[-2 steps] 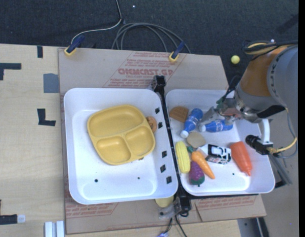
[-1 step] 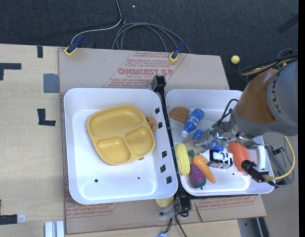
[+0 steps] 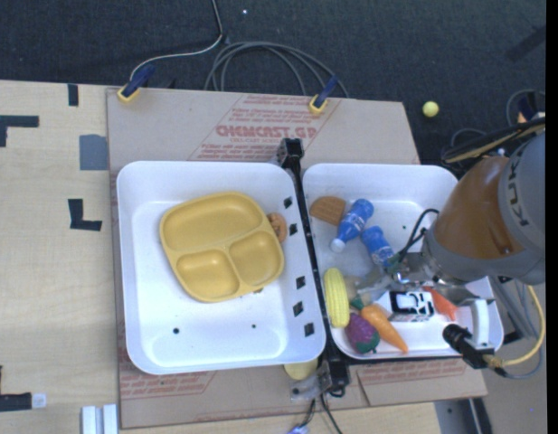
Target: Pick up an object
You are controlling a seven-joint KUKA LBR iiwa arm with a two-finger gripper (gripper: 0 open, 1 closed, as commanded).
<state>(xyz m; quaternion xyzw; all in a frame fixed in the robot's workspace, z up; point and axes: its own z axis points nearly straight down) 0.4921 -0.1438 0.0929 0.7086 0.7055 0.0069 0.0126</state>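
Note:
My gripper (image 3: pixel 398 289) is down inside the right bin (image 3: pixel 414 177), at its lower middle, beneath the grey arm with its orange band (image 3: pixel 473 208). Just left of it lie a yellow corn cob (image 3: pixel 335 297), a purple toy (image 3: pixel 361 332) and an orange carrot (image 3: pixel 385 325). Two blue bottles (image 3: pixel 354 221) (image 3: pixel 378 244) lie above the gripper, and a brown bread-like piece (image 3: pixel 327 210) sits at the bin's upper left. The wrist hides the fingertips.
The left bin (image 3: pixel 138 269) holds a yellow three-compartment plate (image 3: pixel 222 245), with a small brown item (image 3: pixel 278 226) at its right edge. A black divider (image 3: pixel 303 242) runs between the bins. A small red-orange item (image 3: pixel 444 307) lies by the gripper's right side.

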